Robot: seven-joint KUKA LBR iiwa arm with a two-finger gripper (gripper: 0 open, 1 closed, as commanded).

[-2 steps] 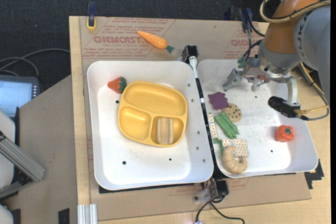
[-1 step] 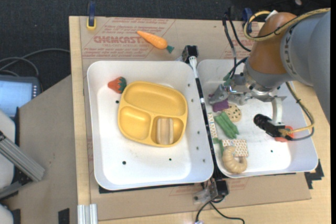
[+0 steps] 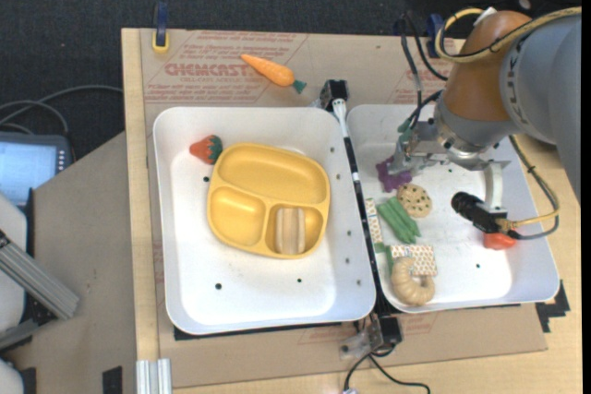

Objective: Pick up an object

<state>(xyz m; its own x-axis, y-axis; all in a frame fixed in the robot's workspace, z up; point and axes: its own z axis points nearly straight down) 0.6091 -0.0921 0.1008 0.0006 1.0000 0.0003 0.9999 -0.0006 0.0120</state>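
Down in the right bin (image 3: 526,281), near its upper left: end effector (image 3: 409,154), touching or just over a purple piece (image 3: 392,177) (cannot tell which). Impossible to tell how wide or narrow its opening from this angle. Just below the purple piece, a cookie (image 3: 415,199); lower in the view, green beans (image 3: 398,219), a card (image 3: 416,256) and a donut (image 3: 412,283). In the left bin (image 3: 185,291), a yellow plate (image 3: 263,175) with a pale cylinder (image 3: 290,229) in its lower right compartment, and a strawberry (image 3: 206,149) just beside its upper left rim. On the worktop (image 3: 138,198) beyond the bins, a carrot (image 3: 270,70).
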